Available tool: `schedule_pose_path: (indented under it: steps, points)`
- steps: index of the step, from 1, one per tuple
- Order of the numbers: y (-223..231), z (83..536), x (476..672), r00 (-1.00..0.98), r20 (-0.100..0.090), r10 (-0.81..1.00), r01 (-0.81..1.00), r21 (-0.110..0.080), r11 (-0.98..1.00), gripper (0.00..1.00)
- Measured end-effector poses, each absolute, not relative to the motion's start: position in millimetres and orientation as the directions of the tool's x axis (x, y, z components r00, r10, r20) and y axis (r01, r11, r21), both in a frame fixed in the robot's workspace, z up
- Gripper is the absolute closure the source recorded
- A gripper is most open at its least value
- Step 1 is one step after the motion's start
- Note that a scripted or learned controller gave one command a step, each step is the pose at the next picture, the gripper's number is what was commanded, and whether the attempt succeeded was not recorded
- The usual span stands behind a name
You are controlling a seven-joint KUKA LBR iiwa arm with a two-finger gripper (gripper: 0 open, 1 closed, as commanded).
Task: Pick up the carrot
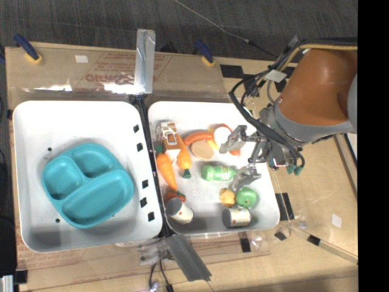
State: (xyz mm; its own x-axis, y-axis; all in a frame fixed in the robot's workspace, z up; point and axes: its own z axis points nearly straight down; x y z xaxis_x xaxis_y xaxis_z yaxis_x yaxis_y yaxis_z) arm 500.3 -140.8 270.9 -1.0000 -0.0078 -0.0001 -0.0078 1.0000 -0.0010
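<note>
The claw (240, 158) hangs with fingers apart above the green bottle (217, 174); the carrot (166, 170) lies left of that bottle.

A robotics lab bench: taped cardboard (316, 181), clamps (27, 47), loose cables (255, 84), toy-filled bins (267, 193).

Grey rounded arm (316, 123) wearing a wide orange band (319, 84); black cables (255, 93) looping off its wrist, a white tag showing; metallic two-finger tool (242, 157) sporting small teal fittings.
</note>
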Motion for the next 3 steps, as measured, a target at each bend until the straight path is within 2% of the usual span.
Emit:
schedule_pose_path:
  steps: [1, 2, 3]
  points:
    - [-162.1, 104.4, 492.3, -0.996, 0.01, -0.093, -0.093, 0.005, 0.996, 0.0]
    - [-143.3, 92.3, 534.5, -0.97, -0.002, -0.244, -0.244, 0.0, 0.97, 0.0]
    - [-107.6, 92.3, 555.4, -0.947, -0.001, 0.322, 0.322, 0.0, 0.947, 0.0]
